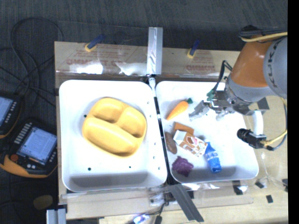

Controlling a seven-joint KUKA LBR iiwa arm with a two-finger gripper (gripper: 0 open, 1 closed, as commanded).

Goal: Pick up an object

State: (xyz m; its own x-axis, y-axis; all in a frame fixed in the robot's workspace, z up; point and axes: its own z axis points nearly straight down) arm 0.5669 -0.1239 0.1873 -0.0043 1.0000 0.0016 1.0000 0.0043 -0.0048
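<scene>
Arm enters from the right, orange band above wrist, over the right bin (252,169). Tool (204,107) sits low in that bin's upper half; fingers look spread apart w/ nothing between them, open. Landmark = toy carrot (178,109): tool just right of it, apart, not touching. Below carrot: small white/orange carton (189,143), w/ a brown flat piece (183,127) at its upper edge and a dark brown oval item (171,144) touching its left side, near the bin divider. Blue bottle (212,158) lower right of carrot, just beside carton. Purple grape bunch (182,165) well below carrot, near the front wall. Left bin (70,162), across divider from carrot, holds a large yellow bread-shaped object (114,125).
</scene>
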